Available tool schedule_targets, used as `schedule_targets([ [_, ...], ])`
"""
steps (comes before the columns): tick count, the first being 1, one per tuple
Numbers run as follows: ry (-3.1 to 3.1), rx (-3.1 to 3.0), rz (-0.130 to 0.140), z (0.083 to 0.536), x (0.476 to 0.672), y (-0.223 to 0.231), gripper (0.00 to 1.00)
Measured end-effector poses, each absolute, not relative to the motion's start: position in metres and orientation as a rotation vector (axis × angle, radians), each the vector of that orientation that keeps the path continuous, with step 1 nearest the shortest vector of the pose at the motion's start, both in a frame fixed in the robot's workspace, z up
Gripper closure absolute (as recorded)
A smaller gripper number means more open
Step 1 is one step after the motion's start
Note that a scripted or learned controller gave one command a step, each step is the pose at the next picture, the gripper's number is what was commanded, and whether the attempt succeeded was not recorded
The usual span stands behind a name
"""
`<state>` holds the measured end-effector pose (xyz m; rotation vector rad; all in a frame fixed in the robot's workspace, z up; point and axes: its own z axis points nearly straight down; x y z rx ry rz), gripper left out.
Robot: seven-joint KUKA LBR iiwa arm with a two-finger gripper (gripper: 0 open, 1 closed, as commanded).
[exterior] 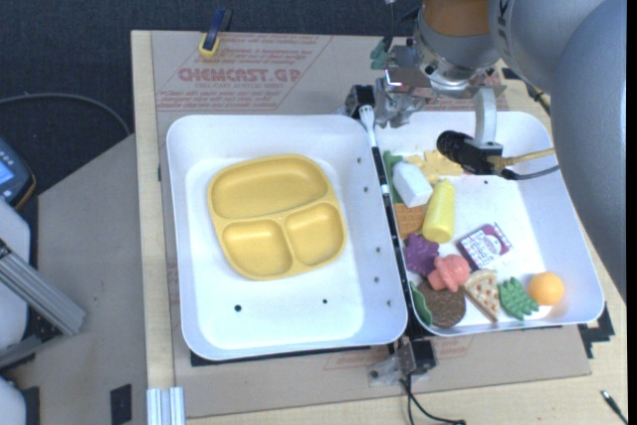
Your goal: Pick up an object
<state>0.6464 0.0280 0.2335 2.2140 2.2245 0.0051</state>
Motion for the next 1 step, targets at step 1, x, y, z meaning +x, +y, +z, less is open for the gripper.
schedule_targets([
  [1,2.22,2.217,0.003,0.235,0.6492,0.0224,1.0],
])
